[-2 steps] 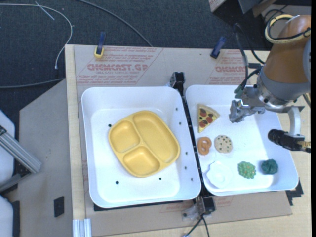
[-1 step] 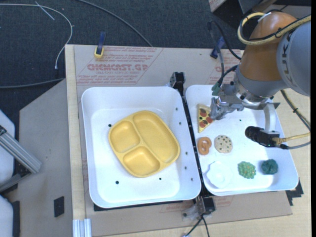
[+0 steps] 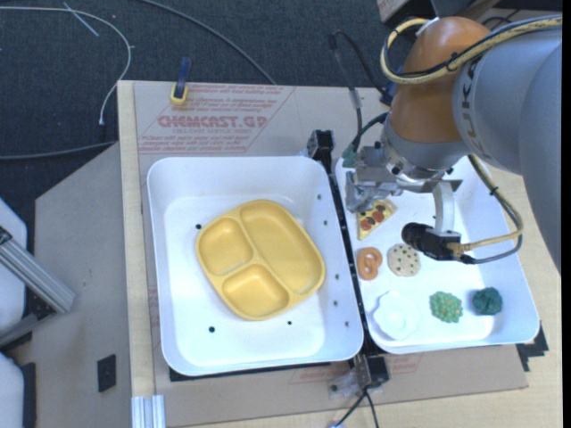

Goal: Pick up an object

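Note:
My gripper hangs over the far left part of the right bin, under the grey arm with its orange band. Just below it lies a toy pizza slice, partly covered by the gripper; I cannot tell whether they touch. Nearer the front lie a small orange donut and a speckled cookie. Along the bin's front edge are a white round piece, a light green broccoli and a dark green lump.
A yellow three-compartment plate lies in the left bin. A black fitting with a yellow cable hangs off the arm above the cookie. The wall between the bins runs just left of the gripper.

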{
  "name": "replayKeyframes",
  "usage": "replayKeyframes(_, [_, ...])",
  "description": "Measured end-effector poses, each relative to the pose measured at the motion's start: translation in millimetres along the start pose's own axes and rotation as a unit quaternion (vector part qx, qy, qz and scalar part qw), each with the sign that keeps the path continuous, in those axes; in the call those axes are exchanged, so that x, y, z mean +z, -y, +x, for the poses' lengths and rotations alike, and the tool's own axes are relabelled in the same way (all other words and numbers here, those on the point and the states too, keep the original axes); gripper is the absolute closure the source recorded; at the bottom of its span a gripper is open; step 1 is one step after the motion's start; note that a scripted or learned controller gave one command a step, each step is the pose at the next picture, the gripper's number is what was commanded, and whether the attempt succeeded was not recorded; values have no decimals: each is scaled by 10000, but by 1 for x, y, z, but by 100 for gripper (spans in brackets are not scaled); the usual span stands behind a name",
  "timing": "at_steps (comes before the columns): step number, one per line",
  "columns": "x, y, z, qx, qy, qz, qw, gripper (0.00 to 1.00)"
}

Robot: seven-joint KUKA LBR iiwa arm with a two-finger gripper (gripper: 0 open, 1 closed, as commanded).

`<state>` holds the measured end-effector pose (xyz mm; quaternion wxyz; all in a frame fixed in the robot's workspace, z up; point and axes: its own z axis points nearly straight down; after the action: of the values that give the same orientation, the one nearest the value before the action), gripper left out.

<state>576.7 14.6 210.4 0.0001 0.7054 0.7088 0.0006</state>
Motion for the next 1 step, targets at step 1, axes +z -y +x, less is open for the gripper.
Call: replayKeyframes(1, [3,-22,56,-8,-7,-7,10000,100])
